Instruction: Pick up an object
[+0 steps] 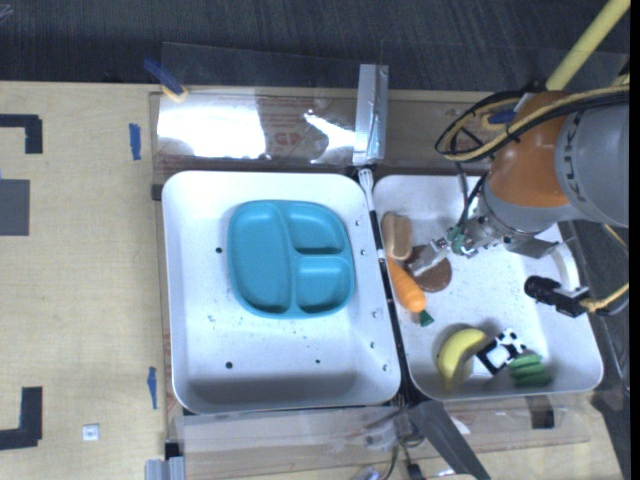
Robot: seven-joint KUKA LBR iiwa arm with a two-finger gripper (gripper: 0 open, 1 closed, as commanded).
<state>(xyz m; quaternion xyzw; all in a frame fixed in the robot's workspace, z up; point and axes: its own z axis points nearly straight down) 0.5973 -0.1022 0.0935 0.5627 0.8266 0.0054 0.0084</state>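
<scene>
Right bin (560, 313): tool (452, 243) near left wall beside carrot (407, 286); grip state unclear; centre floor open.

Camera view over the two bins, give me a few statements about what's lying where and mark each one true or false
1. The blue divided plate lies in the left bin. True.
2. The banana lies in the left bin. False: it is in the right bin, near its front edge.
3. The toy carrot lies close to the wall between the two bins. True.
4. The end effector hangs over the left bin. False: it is over the right bin, beside a brown round object.
5. The green object sits on the blue divided plate. False: it is in the right bin, to the right of the banana.
</scene>
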